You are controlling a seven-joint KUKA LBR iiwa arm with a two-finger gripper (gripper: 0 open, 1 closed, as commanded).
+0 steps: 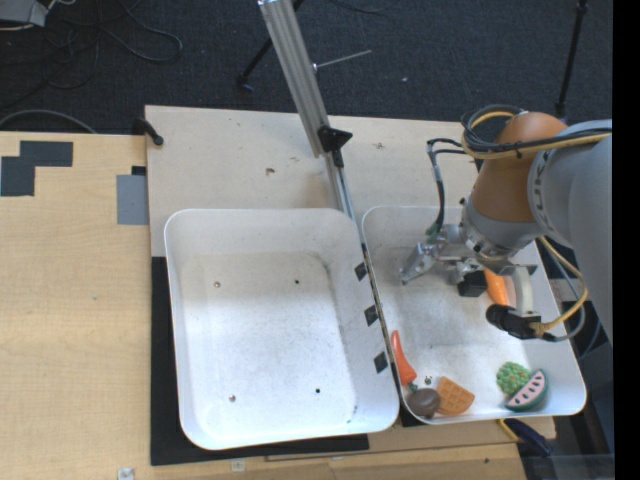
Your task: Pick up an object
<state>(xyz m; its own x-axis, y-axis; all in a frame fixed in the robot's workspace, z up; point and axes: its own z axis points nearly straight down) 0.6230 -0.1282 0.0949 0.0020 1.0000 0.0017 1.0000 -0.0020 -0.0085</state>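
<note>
You had the grey KUKA arm w/ its orange wrist band (515,183) reaching in from the right over the right-hand shallow white plastic bin (470,408), and the two-finger gripper (440,263) hung above that bin's upper middle; the hand's state I couldn't tell, since the wrist body hid most of it. Nothing was visibly held. Your candidates all sat along the bin's near edge: a slim red-orange carrot-shaped toy (401,358) lying vs. the left wall, a small round brown-grey lump (425,401) just beside an orange waffle-textured wedge (455,397), and off in the right corner a knobbly green round toy (513,375) touching a watermelon-slice toy w/ pink face and green rind (528,390). All looked like light play-food, prob. rubbery or foam, so weight wasn't your worry; slip and crowding were. The carrot looked hardest, being thin and tight to the wall. The wedge, flat and low, would've wanted a pinch across its narrow edges. The green knobbly one looked the best bet: rounded, textured, graspable across its middle, though the slice leaning on it could've got dragged along. The left-hand white bin (200,268) wasn't in play.
</note>
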